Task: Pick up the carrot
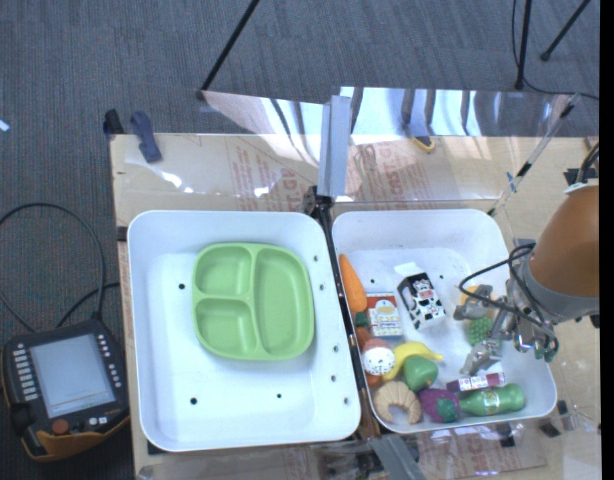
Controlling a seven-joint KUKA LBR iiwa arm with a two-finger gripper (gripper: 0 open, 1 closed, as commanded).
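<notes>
The carrot [352,283] is lying along the right bin's [437,223] nine o'clock wall, tip toward twelve. The gripper [499,343] is hovering at three o'clock over the clutter, fingers seemingly parted and gripping nothing. Best approach: crossing toward nine, jaws straddling the carrot's width, minding the wall and the small carton [385,318] beside it.

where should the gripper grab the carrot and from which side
Probably the carrot is best gripped near its thicker middle, coming straight down from above. It lies flat and lengthwise along the right bin's left wall, so the fingers should close across its narrow width. The small carton crowds its lower end.
</notes>
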